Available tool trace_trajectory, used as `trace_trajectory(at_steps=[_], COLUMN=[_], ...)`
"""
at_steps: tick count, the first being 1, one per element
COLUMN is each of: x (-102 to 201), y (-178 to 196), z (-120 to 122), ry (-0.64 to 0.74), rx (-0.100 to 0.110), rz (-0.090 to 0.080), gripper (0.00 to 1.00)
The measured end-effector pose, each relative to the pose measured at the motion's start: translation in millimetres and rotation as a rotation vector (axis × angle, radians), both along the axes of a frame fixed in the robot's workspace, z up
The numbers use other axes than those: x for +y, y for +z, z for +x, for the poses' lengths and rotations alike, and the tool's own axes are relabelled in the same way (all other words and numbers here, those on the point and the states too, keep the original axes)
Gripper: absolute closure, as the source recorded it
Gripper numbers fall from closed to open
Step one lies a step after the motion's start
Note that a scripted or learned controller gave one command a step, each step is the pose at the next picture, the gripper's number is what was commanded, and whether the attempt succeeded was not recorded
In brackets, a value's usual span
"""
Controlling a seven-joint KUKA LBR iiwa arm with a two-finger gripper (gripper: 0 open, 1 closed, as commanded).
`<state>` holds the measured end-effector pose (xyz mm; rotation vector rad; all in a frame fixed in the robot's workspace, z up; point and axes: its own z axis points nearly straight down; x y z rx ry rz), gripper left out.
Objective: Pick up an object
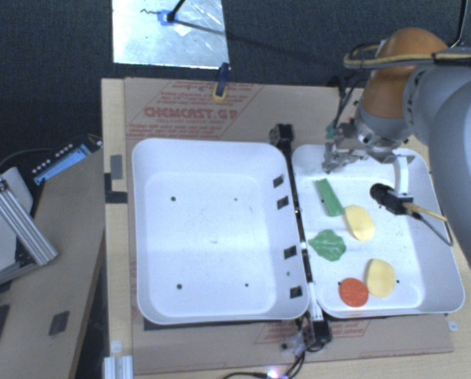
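Overall, the worktop (188,109) is a pale brown board printed with red lettering and stands on dark carpeted floor (46,38). A shiny metal sheet (148,30) lies on the floor beyond the far edge of the board, and a small yellow and blue clip (220,85) sits at that edge. To the left is a lower beige side table (61,243) bearing a slanted aluminium rail (18,219) and a dark device with a blue strip (61,160). Two shallow white bins rest side by side on the board, joined along their shared edge by a row of black clips (290,204). The left bin (211,235) shows its white floor with a few small dark dots. The right bin (440,275) holds five items, all apart from one another: a green strip (327,197) near the far left, a yellow oval piece (360,222) just beside it, a green leaf-shaped piece (328,245) against the left wall, a red round piece (353,292) at the near edge, and a second yellow piece (380,278) just right of the red one. The grey arm (448,109) enters from the right, its orange band (397,61) above the wrist. The tool (335,163) is over the far left corner of the right bin, above the green strip. Whether it is spread or pressed together cannot be told, and nothing is seen held in it.
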<state>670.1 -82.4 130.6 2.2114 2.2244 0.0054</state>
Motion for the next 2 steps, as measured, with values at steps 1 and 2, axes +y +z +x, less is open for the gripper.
trace_trajectory(at_steps=[1, 2], x=[20, 95], y=[59, 54], z=[0, -1], ry=[0.001, 0.005], rx=[-0.002, 0.003], rz=[0.002, 0.004], gripper=[1.0, 1.0])
